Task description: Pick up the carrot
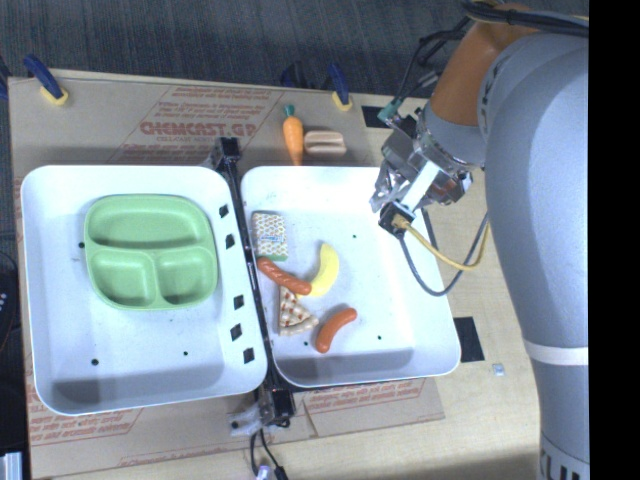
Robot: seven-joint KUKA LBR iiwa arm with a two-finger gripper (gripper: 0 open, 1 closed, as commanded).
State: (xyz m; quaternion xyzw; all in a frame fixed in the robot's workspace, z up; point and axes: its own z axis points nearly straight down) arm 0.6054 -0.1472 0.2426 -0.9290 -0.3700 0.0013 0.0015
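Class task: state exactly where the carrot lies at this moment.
The carrot lies outside both bins, on the brown board just beyond the right bin's far-left corner, beside the hot-dog bun.

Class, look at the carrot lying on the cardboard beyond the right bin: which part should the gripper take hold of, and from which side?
Probably the orange body of the carrot, from straight above. It lies flat, long axis running away from the bin, so the fingers should close across its narrow width, clear of the hot dog bun beside it.

Carrot (292,138) on cardboard beyond the right bin (425,313), gripper (392,204) above that bin's far-right corner.
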